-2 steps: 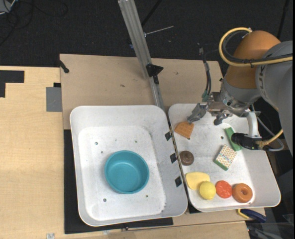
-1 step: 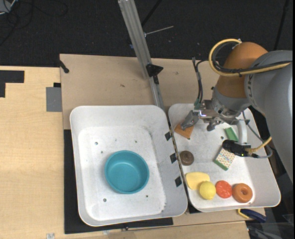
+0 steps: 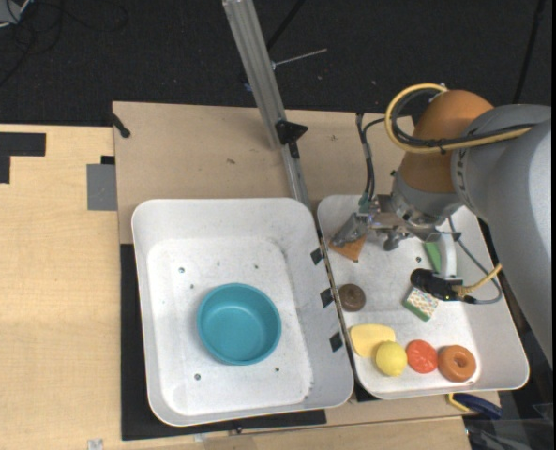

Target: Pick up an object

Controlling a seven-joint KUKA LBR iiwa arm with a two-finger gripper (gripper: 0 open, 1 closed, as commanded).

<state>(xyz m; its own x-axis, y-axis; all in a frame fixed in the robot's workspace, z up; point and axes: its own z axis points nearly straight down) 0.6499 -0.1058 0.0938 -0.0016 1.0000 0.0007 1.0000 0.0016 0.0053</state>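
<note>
My gripper (image 3: 367, 229) is low over the far left part of the right bin (image 3: 503, 368). An orange wedge-shaped piece (image 3: 351, 247) lies right at its tip, against the bin's left wall; whether it is gripped I cannot tell. Nearer the front lie a brown round piece (image 3: 353, 297), a small green and white box (image 3: 420, 304), a yellow banana-like piece (image 3: 371, 337), a yellow lemon (image 3: 390, 359), a red tomato (image 3: 421, 356) and an orange ring (image 3: 458, 363). A green object (image 3: 434, 251) sits partly hidden under the wrist.
The left bin (image 3: 165, 228) holds a teal bowl (image 3: 239, 322) near its front middle. A slanted metal rail (image 3: 259, 64) rises behind the bins, ending near the right bin's far left corner. The arm covers the right bin's far right side.
</note>
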